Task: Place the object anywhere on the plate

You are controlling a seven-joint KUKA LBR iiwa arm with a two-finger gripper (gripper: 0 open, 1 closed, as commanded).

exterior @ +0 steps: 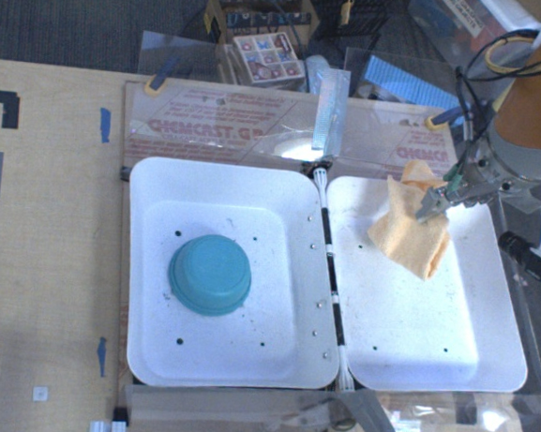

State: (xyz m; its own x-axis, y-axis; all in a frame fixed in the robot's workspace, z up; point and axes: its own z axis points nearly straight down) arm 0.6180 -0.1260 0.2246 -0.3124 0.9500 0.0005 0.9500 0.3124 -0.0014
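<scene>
Slantwise — cloth [410, 234] hangs from gripper [438, 204].

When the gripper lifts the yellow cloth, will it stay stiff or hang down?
Probably it hangs: the yellow cloth already drapes in soft folds below the gripper. It looks thin, so likely light. It may sag and drag on the right bin.

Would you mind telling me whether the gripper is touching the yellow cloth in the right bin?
Touching. The camera view shows the gripper pinching the upper part of the yellow cloth, which hangs lifted from its fingertips over the right bin.
</scene>
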